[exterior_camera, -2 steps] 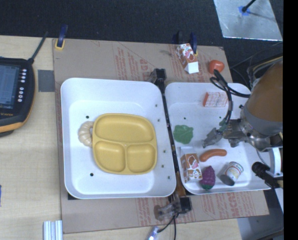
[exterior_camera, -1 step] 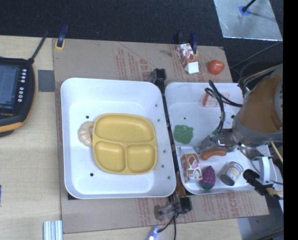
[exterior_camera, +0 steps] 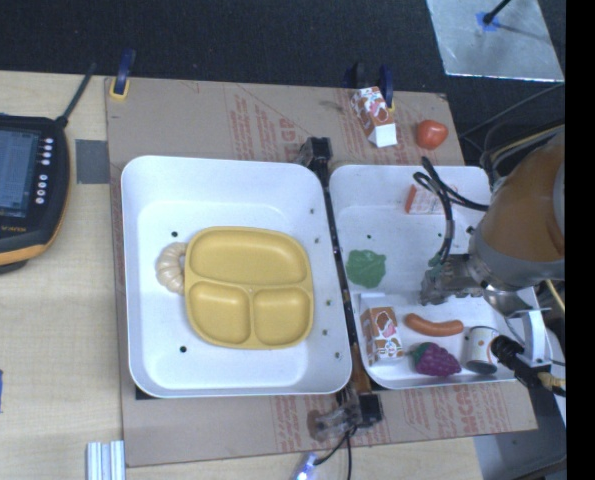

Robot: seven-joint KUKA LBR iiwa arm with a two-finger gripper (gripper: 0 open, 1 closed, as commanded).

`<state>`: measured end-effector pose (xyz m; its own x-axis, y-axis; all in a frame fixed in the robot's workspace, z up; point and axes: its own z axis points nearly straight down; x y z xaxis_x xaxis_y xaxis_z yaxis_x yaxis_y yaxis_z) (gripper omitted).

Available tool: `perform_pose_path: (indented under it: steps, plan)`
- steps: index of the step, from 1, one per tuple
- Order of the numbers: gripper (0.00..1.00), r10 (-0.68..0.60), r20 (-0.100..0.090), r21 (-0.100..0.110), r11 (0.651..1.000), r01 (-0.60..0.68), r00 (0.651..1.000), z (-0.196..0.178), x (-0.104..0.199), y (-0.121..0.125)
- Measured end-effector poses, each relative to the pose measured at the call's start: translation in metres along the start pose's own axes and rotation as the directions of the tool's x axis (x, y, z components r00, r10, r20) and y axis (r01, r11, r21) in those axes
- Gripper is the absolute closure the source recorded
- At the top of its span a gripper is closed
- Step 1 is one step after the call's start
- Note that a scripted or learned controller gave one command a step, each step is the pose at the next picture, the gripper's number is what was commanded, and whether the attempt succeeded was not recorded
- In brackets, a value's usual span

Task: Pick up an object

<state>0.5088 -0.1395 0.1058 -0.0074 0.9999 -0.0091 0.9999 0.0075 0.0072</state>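
Hovering low in the right bin (exterior_camera: 377,183), our gripper (exterior_camera: 443,286) sits just above the sausage (exterior_camera: 433,323) near the bin's front edge; finger spacing we cannot tell. We'd centre over the sausage, avoiding grapes (exterior_camera: 436,359) and carton (exterior_camera: 381,333).

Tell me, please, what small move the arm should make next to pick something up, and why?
Probably lower the gripper a little toward the sausage, which lies just below it in the right bin with bare floor around it. The grapes and small carton sit farther off, so the sausage looks like the closest target.
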Motion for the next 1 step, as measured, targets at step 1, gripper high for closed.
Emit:
perform_pose_path:
  steps: [1]
  plan:
    - [1.0, 0.004, -0.009, 0.01, 1.0, -0.004, 1.0, -0.0787, -0.0176, -0.0322]
